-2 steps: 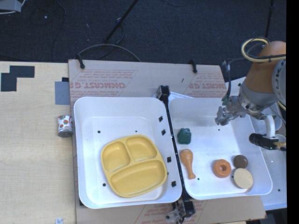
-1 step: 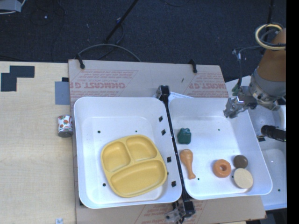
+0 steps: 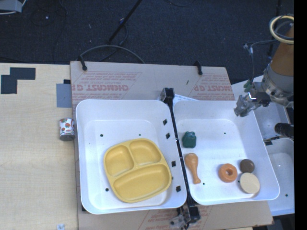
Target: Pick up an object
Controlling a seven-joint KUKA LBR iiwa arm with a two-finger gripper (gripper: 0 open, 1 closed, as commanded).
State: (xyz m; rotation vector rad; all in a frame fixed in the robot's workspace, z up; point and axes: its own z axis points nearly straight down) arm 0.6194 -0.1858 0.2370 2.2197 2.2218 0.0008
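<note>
The claw hangs over the far right corner of the right bin, above the rim, with nothing between its fingers; from here I cannot tell whether they stand apart or together. The arm rises behind it with its orange band. Everything worth picking lies nearer the front of that same bin. A green block sits by the bin's left wall, and just in front of it a tan drumstick lies with its long axis running front to back. Toward the bin's front right corner sit a doughnut, a brown disc and a cream disc, these two touching. Those discs look nearest the claw. The yellow tray is in the left bin.
</note>
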